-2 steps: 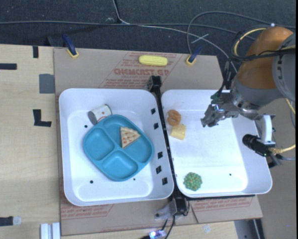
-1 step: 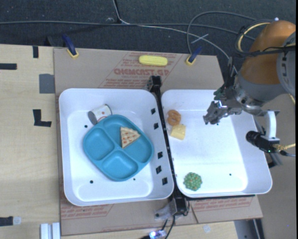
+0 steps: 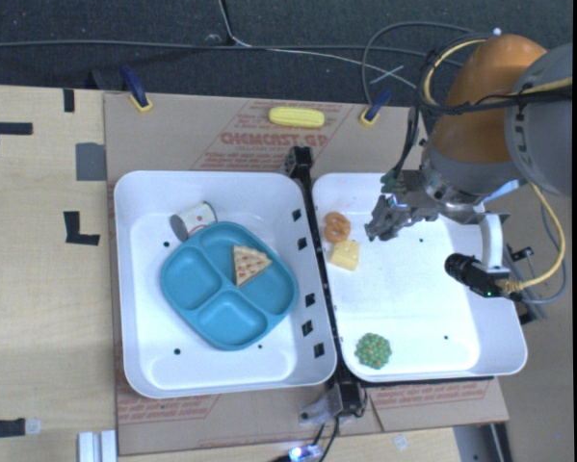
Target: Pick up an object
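Observation:
The right bin (image 3: 461, 354) holds an orange pretzel-like ring (image 3: 337, 226), a yellow cheese cube (image 3: 345, 255) just below it, and a green broccoli floret (image 3: 373, 350) near the front edge. My gripper (image 3: 382, 221) hangs over the upper part of the right bin, a little right of the ring and the cube. Nothing shows between its dark fingers. In the left bin (image 3: 148, 354) lies a blue divided plate (image 3: 227, 285) with a pizza slice (image 3: 249, 263) on it, and a small cup (image 3: 194, 219) lies on its side by the plate.
A yellow banana-like object (image 3: 296, 117) lies on the cardboard behind the bins. A black divider (image 3: 314, 258) runs between the bins. Cables loop above the arm, and a black fitting (image 3: 469, 273) sticks out over the right bin's right side.

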